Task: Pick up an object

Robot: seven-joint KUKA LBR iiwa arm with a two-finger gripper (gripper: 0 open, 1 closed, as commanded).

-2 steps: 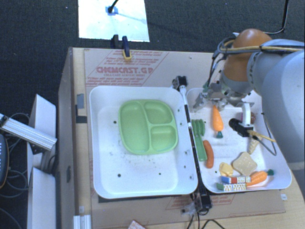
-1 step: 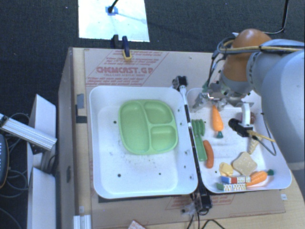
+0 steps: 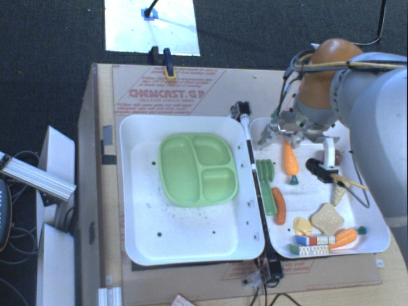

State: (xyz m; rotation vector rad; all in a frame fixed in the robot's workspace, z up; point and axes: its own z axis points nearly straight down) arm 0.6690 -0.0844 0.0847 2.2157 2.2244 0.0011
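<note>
grey metal gripper [image 3: 281, 131] held over right shallow white bin [image 3: 377, 233], opening cannot be told | smooth tapered orange plastic carrot [image 3: 291, 160] seen just below it | glossy green compartmented plate [image 3: 196, 169] laid in left bin [image 3: 137, 190]

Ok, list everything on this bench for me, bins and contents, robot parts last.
left bin: one, white, left side of the bench
right bin: one, white, beside it
divided plate: one, pale green, in the left bin
back carrot: one, orange, right bin, just in front of the gripper
front carrot: one, orange, right bin's front
pod: one, green, by the right bin's left wall
stick: one, orange-red, in front of the pod
toast slice: one, tan, right bin's front
small boxes: apparently two, printed, front edge
cardboard sheet: one, brown, under the bins
arm: one, grey, from the right
gripper: one, over the right bin's back
</note>
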